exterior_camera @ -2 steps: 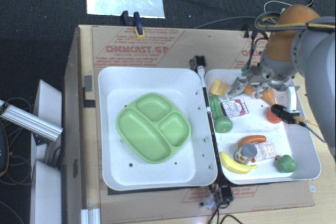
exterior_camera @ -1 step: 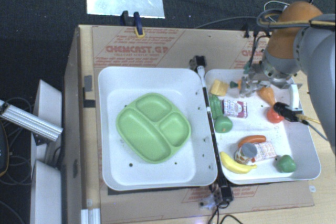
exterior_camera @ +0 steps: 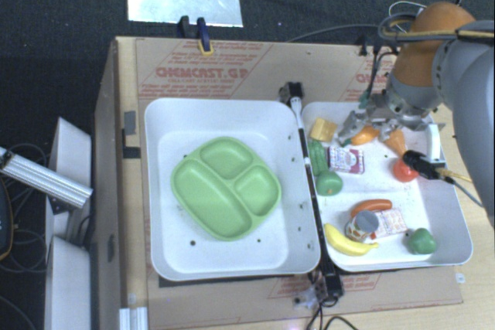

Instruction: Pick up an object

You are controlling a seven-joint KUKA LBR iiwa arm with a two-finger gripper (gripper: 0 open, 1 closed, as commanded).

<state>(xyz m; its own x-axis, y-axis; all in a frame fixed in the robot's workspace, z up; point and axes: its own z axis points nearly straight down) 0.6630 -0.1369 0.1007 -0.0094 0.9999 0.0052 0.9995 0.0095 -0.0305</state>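
Carrot point(exterior_camera: 364, 137) lies half hidden under the gripper point(exterior_camera: 354, 127) in the right bin point(exterior_camera: 452, 224); whether it is gripped, or the gripper's state, I cannot tell.

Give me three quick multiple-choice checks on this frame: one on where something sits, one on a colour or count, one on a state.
1. Where does the green divided plate lie?
A. in the left bin
B. in the right bin
C. on the bare bench

2. How many compartments does that plate have?
A. two
B. three
C. five

3. How does the banana lie?
A. held up between the fingers
B. flat in the right bin, near its front edge
C. on the green plate

Answers:
1. A: the plate rests in the left bin.
2. B: one long section and two smaller ones show.
3. B: it lies in the right bin beside the can, far from the gripper at the bin's back.
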